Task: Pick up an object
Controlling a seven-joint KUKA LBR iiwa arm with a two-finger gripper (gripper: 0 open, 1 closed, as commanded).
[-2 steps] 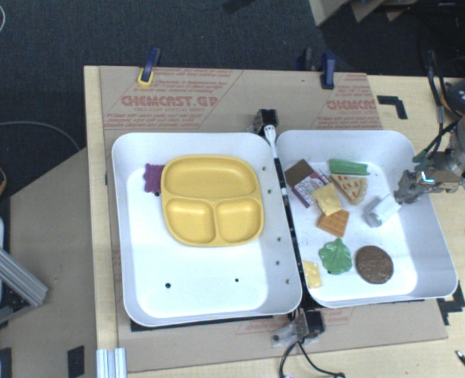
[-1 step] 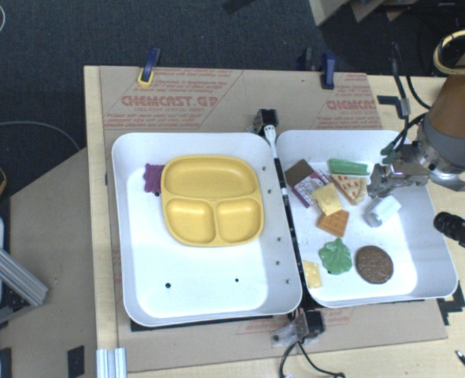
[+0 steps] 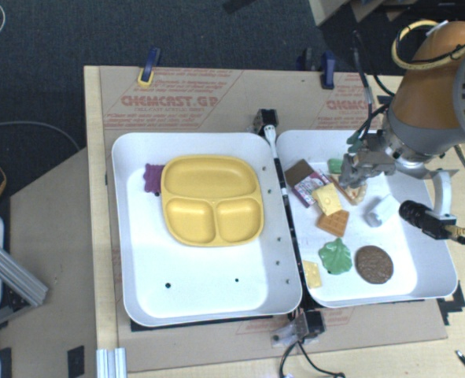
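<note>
From above and at a slant, two shallow white bins sit side by side on a brown board: the left white bin (image 3: pixel 138 290) and the right white bin (image 3: pixel 421 286).

The grey arm with the orange band (image 3: pixel 429 93) comes in from the right. Its two-finger gripper (image 3: pixel 356 181) is down in the right bin, near the far side. It is too small and dark to tell how it stands.

Just beside the gripper lies one yellow block (image 3: pixel 329 201), which may be a toy cheese. Its long side runs from the far left to the near right.

Near it are one brown flat wrapper (image 3: pixel 299 172), one orange waffle wedge (image 3: pixel 333 224), one green leafy toy (image 3: pixel 336 257) and one round brown cookie (image 3: pixel 374 264).

The left bin holds one yellow plastic tray with three parts (image 3: pixel 212 199). One purple toy (image 3: pixel 153 178) touches its left edge.
</note>
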